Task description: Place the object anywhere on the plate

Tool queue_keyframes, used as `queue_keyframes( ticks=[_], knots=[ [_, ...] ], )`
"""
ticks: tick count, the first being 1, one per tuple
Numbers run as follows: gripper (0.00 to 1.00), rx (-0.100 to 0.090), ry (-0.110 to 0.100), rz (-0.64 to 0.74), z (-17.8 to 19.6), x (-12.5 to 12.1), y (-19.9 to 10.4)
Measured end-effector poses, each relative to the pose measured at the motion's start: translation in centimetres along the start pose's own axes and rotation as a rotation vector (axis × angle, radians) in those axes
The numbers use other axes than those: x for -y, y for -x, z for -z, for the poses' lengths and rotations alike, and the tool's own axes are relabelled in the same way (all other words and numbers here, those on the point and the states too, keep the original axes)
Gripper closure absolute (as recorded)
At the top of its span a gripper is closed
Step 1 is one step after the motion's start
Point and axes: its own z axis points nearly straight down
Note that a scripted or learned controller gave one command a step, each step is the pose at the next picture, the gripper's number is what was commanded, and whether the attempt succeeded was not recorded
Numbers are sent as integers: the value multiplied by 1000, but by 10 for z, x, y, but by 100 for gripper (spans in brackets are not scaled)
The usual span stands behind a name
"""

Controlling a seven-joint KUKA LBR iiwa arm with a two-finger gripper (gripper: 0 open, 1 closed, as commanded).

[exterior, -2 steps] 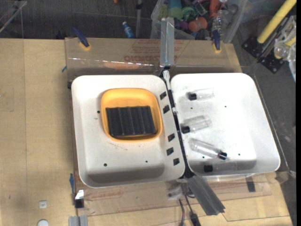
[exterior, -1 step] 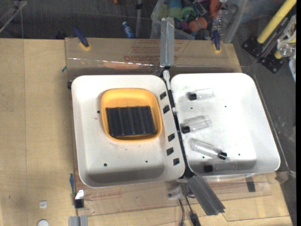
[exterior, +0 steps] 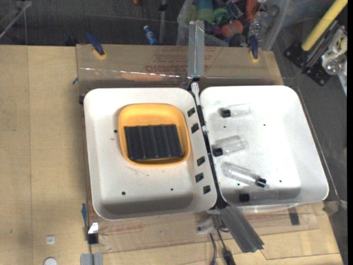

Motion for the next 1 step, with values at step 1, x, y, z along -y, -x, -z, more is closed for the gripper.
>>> queue_keyframes(
  ticks=[1],
  knots=[
    [100,2,-3,377,18,0,0]
  ],
)
